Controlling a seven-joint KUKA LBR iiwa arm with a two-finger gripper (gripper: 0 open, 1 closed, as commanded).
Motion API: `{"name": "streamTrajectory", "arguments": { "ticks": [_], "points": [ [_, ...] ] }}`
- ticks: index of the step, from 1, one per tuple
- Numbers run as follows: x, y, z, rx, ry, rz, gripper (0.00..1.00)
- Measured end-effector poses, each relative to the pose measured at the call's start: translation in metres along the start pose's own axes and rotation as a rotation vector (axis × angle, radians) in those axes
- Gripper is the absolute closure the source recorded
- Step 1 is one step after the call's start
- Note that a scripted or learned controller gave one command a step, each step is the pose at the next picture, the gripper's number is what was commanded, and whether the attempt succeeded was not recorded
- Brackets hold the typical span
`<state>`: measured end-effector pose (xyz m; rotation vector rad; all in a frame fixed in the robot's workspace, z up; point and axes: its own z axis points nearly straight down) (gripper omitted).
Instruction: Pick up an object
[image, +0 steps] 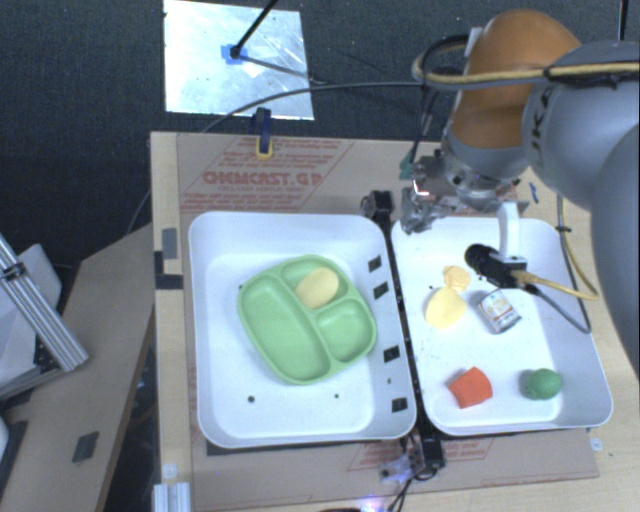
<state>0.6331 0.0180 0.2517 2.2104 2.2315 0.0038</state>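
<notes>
left bin: green plate, yellow lump in its back compartment
right bin: yellow bits, can, orange block, green ball
gripper: over right bin's back-left corner, can't tell if it's open tbh

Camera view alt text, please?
Grey arm's pincer hovers at right white bin's far rim; inside lie two yellow lumps, a silver tin, an orange block, a green ball. Left white bin: green divided plastic plate holding a yellow lump.
</notes>
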Motion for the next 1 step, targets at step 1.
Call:
{"name": "streamTrajectory", "arguments": {
  "ticks": [1],
  "points": [
    [0.0553,-0.0046,-0.0031,0.001,0.0,0.0,1.0]
  ]
}}
